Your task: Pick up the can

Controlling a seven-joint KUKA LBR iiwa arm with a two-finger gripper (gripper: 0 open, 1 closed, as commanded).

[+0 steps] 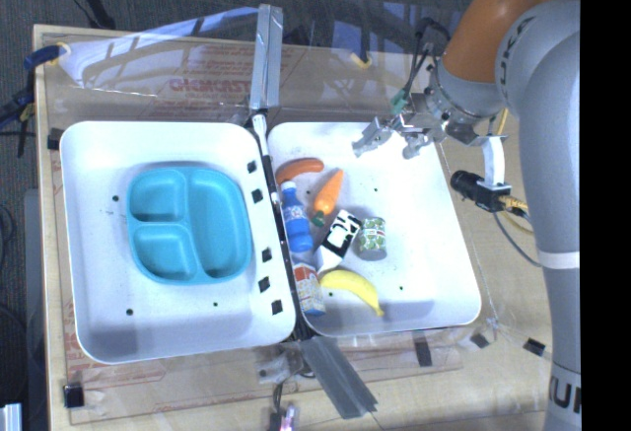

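You saw the can [372, 237] lying in the right bin [434, 222], touching a black-and-white block [340, 231]. A carrot [328, 193], sausage [299, 167], bottle [296, 222] and banana [353, 288] crowded its left and front. The tool [392, 137] hung spread and holding nothing near the far rim. The bin's right half lay bare. A blue tray [187, 224] sat in the left bin [99, 251].
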